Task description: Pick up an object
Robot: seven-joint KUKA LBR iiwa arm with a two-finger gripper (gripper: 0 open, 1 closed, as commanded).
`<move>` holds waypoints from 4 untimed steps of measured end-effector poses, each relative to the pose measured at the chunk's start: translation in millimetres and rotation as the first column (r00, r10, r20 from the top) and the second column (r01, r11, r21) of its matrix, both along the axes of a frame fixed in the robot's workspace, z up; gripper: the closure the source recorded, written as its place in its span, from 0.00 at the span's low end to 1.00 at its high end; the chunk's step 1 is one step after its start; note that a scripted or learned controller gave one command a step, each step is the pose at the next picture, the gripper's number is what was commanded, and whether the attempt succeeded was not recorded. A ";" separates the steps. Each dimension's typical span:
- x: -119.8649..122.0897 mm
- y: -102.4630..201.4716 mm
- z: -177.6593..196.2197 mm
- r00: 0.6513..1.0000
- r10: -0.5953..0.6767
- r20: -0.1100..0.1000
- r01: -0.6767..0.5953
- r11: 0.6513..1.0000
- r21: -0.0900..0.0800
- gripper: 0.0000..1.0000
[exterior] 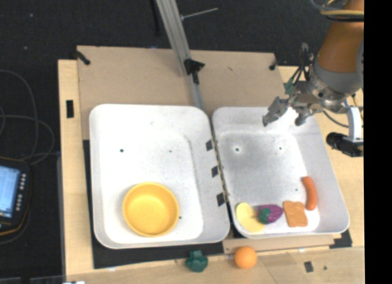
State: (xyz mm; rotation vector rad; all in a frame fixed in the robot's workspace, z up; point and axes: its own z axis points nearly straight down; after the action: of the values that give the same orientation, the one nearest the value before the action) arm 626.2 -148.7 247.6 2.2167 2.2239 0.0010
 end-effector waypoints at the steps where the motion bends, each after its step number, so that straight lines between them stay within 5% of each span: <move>1: 0.0 -0.1 0.0 1.000 0.000 0.000 0.000 1.000 0.000 0.00; 4: 4.3 -18.9 -130.2 1.000 -0.004 -0.005 0.004 1.000 -0.002 0.00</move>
State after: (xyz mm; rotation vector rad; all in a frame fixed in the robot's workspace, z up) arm 630.6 -167.7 117.4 2.2225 2.2209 -0.0060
